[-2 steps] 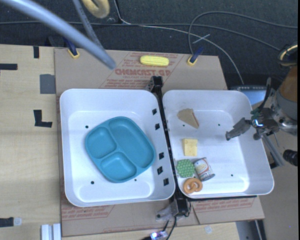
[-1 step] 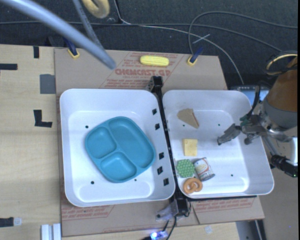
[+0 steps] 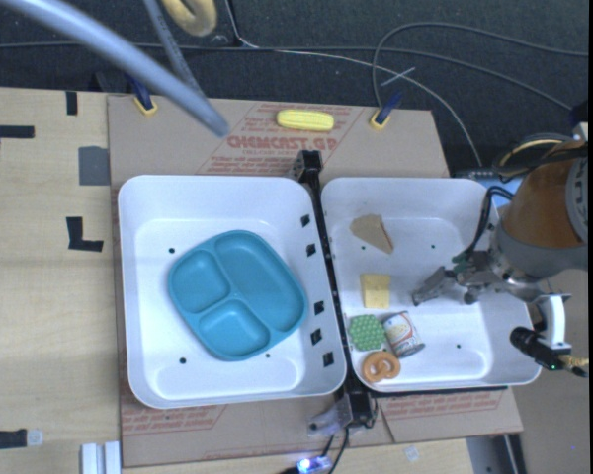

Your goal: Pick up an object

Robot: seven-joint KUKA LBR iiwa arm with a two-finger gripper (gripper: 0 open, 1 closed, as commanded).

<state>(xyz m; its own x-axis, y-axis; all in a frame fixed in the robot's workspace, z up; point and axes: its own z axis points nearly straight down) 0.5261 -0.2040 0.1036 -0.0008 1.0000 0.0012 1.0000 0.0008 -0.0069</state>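
Claw (image 3: 422,292) is being held low over the right bin (image 3: 474,197), its fingers spread and gripping nothing. Yellow block (image 3: 376,290) is lying just to the left of it, apart from the fingertips. Tan wedge (image 3: 374,232) is resting farther back, and the can (image 3: 403,333) nearer the front rim.
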